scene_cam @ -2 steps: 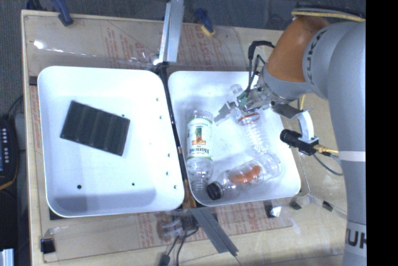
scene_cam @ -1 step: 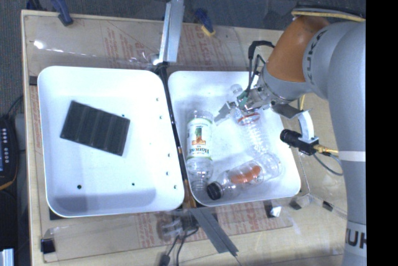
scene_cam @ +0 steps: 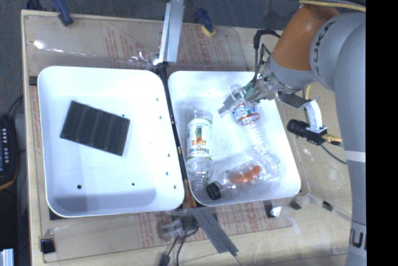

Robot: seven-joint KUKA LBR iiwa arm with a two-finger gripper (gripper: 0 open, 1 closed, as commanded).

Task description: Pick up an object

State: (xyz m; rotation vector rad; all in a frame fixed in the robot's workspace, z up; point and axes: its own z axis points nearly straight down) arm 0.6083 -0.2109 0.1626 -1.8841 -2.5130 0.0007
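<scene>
My gripper (scene_cam: 237, 101) hangs over the upper middle of the right bin (scene_cam: 180, 91), right above the top end of a clear plastic bottle with a red and blue label (scene_cam: 254, 125). A second clear bottle with a green and white label (scene_cam: 199, 145) lies along that bin's left side. Near the front wall a third clear bottle with a black cap and orange contents (scene_cam: 244, 176) lies on its side. In the left bin (scene_cam: 46, 153) rests a flat black ribbed pad (scene_cam: 95, 127).
The two bins touch along a central seam. Blue clamps (scene_cam: 61, 9) and a metal bar (scene_cam: 171, 28) sit at the bench's back edge. Another metal bar (scene_cam: 214, 233) sticks out below the bins in front.
</scene>
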